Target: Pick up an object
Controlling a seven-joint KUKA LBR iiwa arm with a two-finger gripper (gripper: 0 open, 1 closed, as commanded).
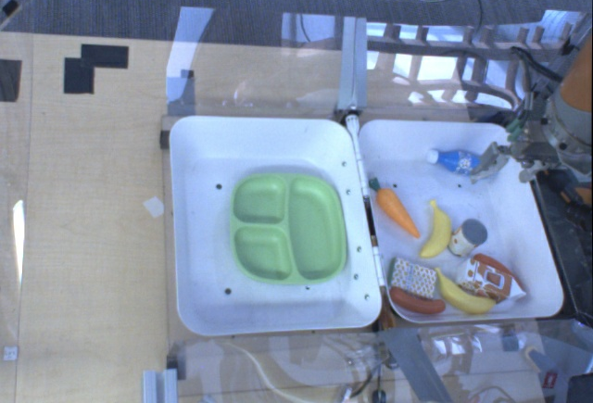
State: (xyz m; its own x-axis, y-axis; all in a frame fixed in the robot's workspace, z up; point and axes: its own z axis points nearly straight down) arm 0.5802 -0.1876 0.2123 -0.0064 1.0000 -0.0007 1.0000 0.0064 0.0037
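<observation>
On the desk [83, 234] sit two white bins side by side. Far to the left of the fingers, the left bin [199, 299] holds one green divided plate [289, 227], lying flat near its middle. The right bin [547, 295] holds the loose things: one orange carrot [397, 211], two yellow bananas, one [437, 230] upright beside the carrot and the other [465, 297] lying along the bottom edge, one red sausage [417, 302] under a patterned packet [413, 277], one small grey-capped jar [467, 236], one white and orange carton [489, 279], and one blue and white bottle [454, 160] lying on its side. The fingers [514, 160] reach over the right bin's upper right corner, and the bottle lies just left of them, seemingly apart. Whether they are open or closed cannot be told; nothing shows between them.
</observation>
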